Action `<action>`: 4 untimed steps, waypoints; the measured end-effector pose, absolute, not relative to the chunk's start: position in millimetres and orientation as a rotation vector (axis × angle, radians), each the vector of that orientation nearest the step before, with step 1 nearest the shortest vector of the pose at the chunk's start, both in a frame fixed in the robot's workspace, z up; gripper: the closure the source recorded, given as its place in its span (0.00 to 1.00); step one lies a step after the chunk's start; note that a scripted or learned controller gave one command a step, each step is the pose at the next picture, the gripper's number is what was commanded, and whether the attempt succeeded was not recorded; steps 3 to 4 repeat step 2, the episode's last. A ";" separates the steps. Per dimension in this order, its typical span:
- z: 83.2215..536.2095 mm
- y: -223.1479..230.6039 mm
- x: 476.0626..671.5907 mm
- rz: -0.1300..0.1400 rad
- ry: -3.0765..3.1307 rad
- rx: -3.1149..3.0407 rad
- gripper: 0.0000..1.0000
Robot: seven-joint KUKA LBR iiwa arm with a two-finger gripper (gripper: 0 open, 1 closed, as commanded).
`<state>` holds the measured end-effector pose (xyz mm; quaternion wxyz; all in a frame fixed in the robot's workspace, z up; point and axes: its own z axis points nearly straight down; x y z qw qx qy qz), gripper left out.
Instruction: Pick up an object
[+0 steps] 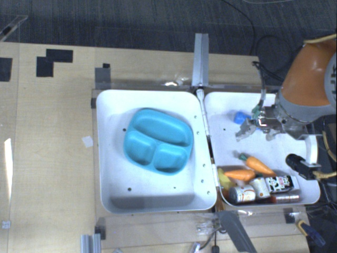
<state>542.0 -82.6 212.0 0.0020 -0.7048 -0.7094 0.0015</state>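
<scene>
Open white floor across the upper and middle right bin [221, 121], apart from a small blue object [240, 118]. Crowded along its near edge: carrots [257, 165], cans [243, 194], bottle [279, 183]. Left bin [113, 194] largely taken by blue divided tray [158, 141].

Partly hidden behind the grey two-finger gripper [256, 128]: a small blue object [240, 118], shape unclear; cut off at the right edge: the grey-and-orange arm [310, 83].
</scene>
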 end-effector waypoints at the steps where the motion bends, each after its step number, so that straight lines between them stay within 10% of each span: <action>1: 135.1 -109.7 500.4 0.005 -2.214 -2.223 0.00; 2: 142.9 -109.0 501.7 0.006 -2.215 -2.220 1.00; 4: 142.9 -109.0 501.7 0.006 -2.215 -2.220 1.00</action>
